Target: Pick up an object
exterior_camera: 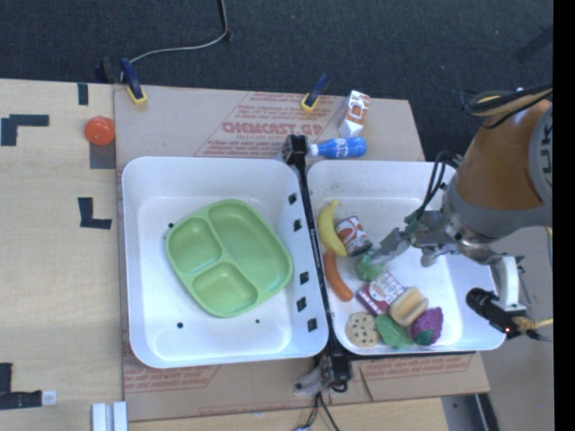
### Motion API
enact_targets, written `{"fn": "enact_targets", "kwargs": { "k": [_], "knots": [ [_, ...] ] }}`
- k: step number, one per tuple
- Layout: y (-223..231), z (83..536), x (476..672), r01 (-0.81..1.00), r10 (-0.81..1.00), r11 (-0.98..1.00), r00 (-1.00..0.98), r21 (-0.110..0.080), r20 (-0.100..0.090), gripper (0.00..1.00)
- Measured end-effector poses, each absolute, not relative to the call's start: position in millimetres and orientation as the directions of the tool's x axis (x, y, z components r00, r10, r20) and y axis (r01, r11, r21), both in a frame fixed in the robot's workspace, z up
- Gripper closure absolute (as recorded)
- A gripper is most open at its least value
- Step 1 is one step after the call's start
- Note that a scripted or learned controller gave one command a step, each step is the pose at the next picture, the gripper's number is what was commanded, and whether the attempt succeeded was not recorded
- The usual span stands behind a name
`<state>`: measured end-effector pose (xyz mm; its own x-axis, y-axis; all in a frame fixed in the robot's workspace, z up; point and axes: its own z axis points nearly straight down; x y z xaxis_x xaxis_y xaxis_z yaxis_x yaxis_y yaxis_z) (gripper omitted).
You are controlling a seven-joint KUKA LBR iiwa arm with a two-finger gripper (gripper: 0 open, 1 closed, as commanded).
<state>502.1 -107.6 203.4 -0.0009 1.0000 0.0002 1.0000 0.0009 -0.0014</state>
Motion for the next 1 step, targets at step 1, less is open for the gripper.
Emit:
{"fn": "enact_targets", "kwargs": {
  "k": [1],
  "knots": [
    [-106.4, 89.6, 531.8, 1.000, 1.000, 0.001, -0.001, 0.000, 0.001, 0.00]
  ]
}}
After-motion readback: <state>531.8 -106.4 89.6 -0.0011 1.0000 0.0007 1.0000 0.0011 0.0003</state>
